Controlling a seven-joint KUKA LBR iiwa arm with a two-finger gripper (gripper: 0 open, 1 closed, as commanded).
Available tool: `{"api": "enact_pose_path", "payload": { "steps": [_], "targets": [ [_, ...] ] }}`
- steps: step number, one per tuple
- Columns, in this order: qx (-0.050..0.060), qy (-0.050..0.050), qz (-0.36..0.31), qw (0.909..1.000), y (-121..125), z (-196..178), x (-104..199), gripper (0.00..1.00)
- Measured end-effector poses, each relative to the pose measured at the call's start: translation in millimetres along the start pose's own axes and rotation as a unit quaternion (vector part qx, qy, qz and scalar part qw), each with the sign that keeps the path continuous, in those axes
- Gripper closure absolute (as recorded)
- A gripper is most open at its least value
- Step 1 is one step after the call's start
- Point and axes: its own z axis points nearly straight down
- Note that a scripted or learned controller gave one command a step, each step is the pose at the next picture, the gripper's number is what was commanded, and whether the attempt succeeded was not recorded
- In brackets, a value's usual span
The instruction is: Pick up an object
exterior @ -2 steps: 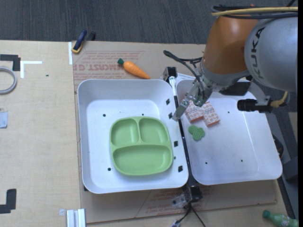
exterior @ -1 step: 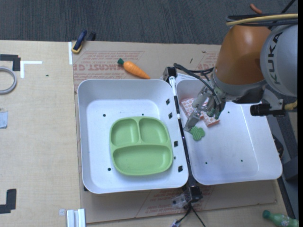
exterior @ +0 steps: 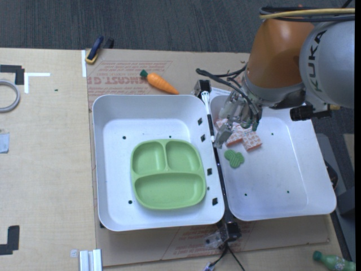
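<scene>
Arm point(exterior: 293, 55) reaches in from the right of my overhead view and covers the upper left corner of the right bin point(exterior: 293, 185), with the hand point(exterior: 236, 120) hanging low over a small cluster of items there. I can make out metal fingers point(exterior: 224, 134) pointing down and toward the left wall of that bin, but from this slant I cannot tell how far apart they stand or whether anything sits between them, so I claim no hold. Just beside the hand, on its lower right, lies a pink and orange block point(exterior: 252, 142), partly tucked under the wrist hardware; its long axis looks to run roughly across the bin, though part of it is hidden. A little below the fingers, apart from them, lies a small green piece point(exterior: 234, 158) on bare bin floor. I judge the block the nearer candidate, the green piece the more exposed one. Left bin point(exterior: 113, 208) carries a green divided plate point(exterior: 167, 174), well away from the hand. A toy carrot point(exterior: 159, 82) lies on the tabletop point(exterior: 45, 168) beyond the left bin, outside both bins.
</scene>
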Motion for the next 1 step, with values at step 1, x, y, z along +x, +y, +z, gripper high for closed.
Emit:
{"api": "enact_pose_path", "payload": {
  "steps": [1],
  "targets": [
    [0.000, 0.000, -0.245, 0.9695, -8.4, -0.5, 31.7, 0.00]
  ]
}}
